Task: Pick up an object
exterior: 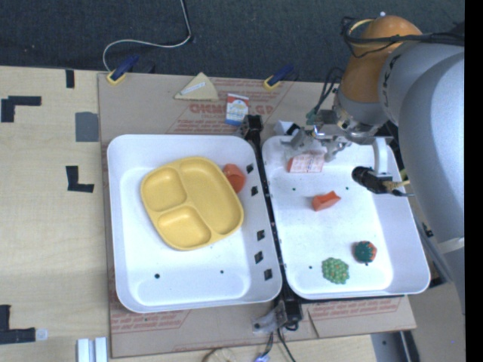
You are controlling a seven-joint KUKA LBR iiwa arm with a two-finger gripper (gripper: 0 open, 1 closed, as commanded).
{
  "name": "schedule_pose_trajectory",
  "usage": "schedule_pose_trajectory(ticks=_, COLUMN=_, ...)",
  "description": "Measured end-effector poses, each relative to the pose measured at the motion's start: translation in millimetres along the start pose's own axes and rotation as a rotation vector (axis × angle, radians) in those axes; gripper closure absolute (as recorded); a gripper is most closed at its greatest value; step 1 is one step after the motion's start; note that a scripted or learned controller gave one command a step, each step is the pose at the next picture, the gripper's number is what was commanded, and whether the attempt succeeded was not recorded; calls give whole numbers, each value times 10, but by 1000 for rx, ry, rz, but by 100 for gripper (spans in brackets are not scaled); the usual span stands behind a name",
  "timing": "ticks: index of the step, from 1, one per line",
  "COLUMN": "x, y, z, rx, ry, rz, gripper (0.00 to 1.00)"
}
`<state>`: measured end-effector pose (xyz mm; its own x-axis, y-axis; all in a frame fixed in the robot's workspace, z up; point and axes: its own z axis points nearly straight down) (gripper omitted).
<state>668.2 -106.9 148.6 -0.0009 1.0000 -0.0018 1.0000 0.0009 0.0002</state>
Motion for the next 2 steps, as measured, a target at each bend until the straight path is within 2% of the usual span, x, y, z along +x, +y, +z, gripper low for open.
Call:
schedule_pose_trajectory(ticks=1, x=-66, y=-784, z=628, rx=1, ry=2, rz=1, gripper=0)
schedule_pose_trajectory(ticks=2, x=-852, y=-1733, z=624, rx=-1, ry=-3, rz=4, gripper=0)
